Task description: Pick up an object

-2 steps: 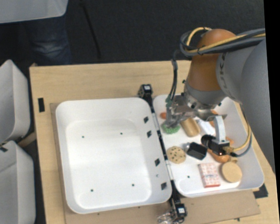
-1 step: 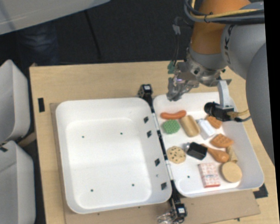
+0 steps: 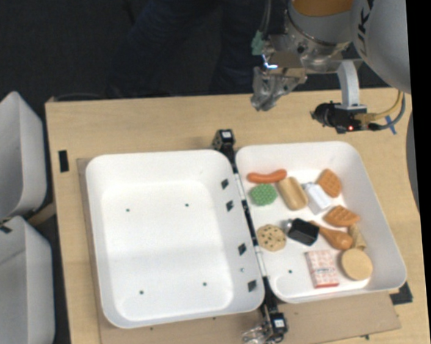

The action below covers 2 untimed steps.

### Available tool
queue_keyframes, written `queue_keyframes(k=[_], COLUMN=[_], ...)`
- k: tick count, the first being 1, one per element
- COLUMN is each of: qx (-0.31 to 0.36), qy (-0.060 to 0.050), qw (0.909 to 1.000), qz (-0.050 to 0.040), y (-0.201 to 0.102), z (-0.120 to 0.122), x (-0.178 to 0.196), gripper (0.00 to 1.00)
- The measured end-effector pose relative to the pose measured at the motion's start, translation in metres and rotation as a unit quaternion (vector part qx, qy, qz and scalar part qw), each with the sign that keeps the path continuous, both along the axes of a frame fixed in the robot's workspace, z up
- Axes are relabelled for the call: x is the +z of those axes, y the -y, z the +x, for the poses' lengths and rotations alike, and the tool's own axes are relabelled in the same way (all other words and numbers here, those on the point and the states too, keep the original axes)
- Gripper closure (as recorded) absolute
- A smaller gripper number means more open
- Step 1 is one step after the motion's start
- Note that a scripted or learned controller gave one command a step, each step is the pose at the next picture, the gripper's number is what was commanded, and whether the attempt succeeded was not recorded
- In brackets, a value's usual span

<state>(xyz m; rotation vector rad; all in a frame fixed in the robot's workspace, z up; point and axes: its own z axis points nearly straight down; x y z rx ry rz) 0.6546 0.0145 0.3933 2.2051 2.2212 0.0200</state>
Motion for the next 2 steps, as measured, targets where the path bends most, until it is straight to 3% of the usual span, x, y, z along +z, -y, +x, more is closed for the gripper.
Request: queue_keyframes(k=[1, 2], qx=[-0.002, -0.001], qy=[0.003, -0.014], qw=[1.0000, 0.9999], qz=[-0.0017, -0.0009], y=[0.008, -0.035], z=[0.029, 0.017], x=[0.169, 0.044], gripper=[1.00, 1.00])
